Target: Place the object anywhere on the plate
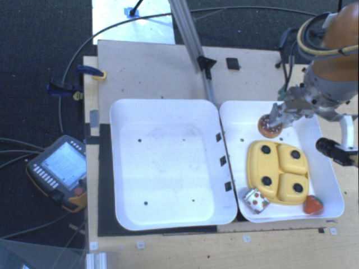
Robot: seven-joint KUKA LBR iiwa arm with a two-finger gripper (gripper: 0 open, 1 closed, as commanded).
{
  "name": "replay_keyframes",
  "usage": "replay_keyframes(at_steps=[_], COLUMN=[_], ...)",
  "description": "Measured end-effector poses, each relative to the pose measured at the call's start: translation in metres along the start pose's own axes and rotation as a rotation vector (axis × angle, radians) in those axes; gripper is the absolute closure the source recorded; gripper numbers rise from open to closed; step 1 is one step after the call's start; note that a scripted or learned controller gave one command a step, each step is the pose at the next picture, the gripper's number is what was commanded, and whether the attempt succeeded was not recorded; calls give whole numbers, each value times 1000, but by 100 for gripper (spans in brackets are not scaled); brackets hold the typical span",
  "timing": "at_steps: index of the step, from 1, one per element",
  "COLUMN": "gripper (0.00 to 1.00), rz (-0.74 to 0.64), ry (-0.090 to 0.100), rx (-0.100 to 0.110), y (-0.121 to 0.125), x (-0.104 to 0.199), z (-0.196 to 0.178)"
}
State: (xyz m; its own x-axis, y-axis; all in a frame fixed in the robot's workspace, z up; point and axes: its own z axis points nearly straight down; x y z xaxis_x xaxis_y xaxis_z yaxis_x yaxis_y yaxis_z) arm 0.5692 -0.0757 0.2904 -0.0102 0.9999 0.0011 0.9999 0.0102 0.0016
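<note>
Overhead, the gripper [276,121] hung at a brown disc [270,127] just behind the yellow plate [279,171] in the right bin [238,150]; its grasp could not be told.

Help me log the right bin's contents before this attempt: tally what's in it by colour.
Yellow: 1, the divided plate
Brown: 1, the round donut-like object under the gripper
Red: 1, the strawberry-like object
White with red and green marks: 1, the small object
Total: 4
</note>
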Motion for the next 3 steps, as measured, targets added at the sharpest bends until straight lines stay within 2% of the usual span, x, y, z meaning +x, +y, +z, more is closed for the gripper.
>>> replay_keyframes(at_steps=[2,3], gripper=[100,100], rz=[1,1], ry=[1,1], rx=[3,3], y=[-19,-20], x=[98,149], z=[43,61])
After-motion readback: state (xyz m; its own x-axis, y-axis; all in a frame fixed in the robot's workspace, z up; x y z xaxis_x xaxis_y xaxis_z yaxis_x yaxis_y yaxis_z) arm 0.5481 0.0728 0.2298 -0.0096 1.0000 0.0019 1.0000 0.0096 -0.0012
